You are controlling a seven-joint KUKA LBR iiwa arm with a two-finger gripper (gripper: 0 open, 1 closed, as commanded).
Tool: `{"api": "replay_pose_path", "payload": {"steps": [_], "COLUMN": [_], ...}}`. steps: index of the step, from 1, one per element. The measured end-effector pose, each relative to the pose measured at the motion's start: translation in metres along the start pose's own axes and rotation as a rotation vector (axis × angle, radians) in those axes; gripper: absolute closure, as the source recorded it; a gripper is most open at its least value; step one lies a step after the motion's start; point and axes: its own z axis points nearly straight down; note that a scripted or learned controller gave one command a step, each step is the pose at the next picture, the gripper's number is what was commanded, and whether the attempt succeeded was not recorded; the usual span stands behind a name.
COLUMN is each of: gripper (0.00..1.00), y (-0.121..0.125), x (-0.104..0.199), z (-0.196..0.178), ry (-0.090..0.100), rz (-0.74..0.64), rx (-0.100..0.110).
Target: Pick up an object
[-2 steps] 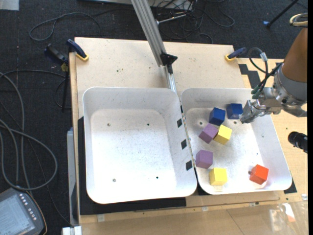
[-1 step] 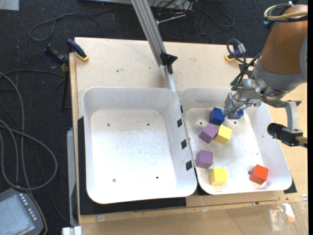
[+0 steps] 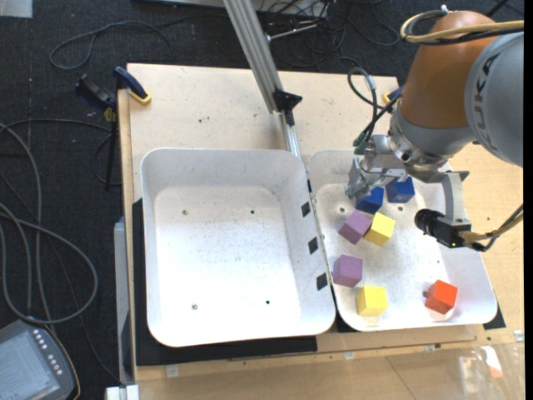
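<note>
Blue cube [image 3: 371,197] sits at the upper middle of the right bin [image 3: 475,294], directly under the gripper [image 3: 366,186], whose fingers seem to straddle it, though I cannot tell their spread. A second blue cube [image 3: 401,190] lies just beside it. Best to centre on one cube before closing, avoiding the purple cube [image 3: 356,225] below.

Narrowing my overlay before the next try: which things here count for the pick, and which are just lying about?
For the pick: gripper; right bin; blue cubes; purple cubes; yellow cubes; orange cube.

Lying about: left bin; clamp; metal pole; cables.
</note>
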Motion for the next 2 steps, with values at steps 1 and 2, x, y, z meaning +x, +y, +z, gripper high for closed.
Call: {"api": "replay_pose_path", "payload": {"steps": [1,2], "gripper": [1.00,1.00], "y": [0.013,0.031], "x": [0.047,0.106], "z": [0.018,0.025], "ry": [0.000,0.000], "rz": [0.000,0.000], "rx": [0.000,-0.004]}}
